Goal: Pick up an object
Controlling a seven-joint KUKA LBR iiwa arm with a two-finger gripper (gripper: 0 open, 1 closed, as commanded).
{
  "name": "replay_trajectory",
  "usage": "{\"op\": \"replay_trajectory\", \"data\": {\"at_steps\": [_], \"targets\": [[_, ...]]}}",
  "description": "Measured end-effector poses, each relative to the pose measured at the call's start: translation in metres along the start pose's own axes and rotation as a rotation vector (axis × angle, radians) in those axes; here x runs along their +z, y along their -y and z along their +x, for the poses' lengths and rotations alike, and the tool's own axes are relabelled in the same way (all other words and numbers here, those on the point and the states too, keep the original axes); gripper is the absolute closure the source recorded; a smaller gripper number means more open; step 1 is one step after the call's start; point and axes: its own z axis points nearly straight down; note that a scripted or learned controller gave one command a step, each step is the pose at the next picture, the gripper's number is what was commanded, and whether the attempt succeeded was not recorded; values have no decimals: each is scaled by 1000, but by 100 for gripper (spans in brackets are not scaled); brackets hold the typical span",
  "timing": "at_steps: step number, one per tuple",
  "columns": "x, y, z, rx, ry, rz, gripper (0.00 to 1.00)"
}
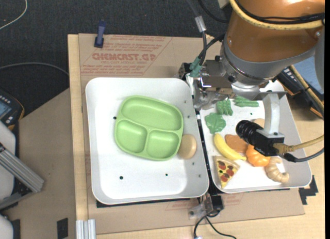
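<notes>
Right now the task is only starting, I think. The arm (273,31) is hanging over the 12 o'clock end of the right bin (252,180). The end effector (210,91) is sitting near that bin's 11 o'clock corner, close to the wall next to the left bin (98,129). I cannot tell if it is wide or narrow. Nothing is showing in its grip, so the picking is still waiting to be done.

The toy food is lying in the right bin. Green leaves (215,123) are lying just under the end effector. A banana (227,147) and a pizza slice (226,171) are sitting toward 7 o'clock, near the wall. An orange toy (256,158) is sitting beside them. They are crowding each other, so room is looking tight there.

In the left bin, a green plate (148,128) is lying in the middle. A tan egg (187,146) is touching its 4 o'clock side, close to the wall. Lots of bare floor is showing toward 6 o'clock.
</notes>
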Motion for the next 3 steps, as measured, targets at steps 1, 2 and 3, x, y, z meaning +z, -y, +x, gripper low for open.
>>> {"op": "replay_trajectory", "data": {"at_steps": [1, 2, 3], "targets": [[-10, -1, 0, 0, 0, -2, 100], [-20, -1, 1, -1, 0, -4, 100], [-31, -2, 1, -1, 0, -6, 100]]}}
